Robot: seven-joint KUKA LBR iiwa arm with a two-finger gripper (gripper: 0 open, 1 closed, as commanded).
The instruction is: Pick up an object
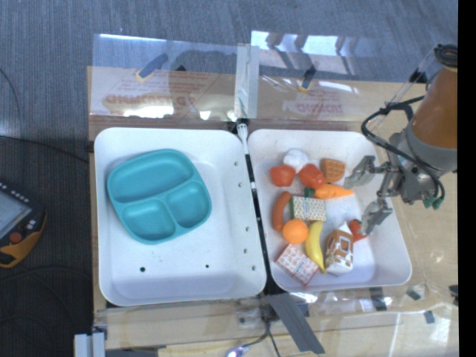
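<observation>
So the gripper (372, 192) hangs spread wide with nothing in it (over the right bin's (398, 270) far-right side), and the carrot (334, 193) lies just to its left, long axis pointing straight at it.

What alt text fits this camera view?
The grey arm's open two-finger hand hovers over the right white bin, which holds small toy foods such as a yellow banana. The left white bin holds a teal three-compartment plastic tray.
</observation>
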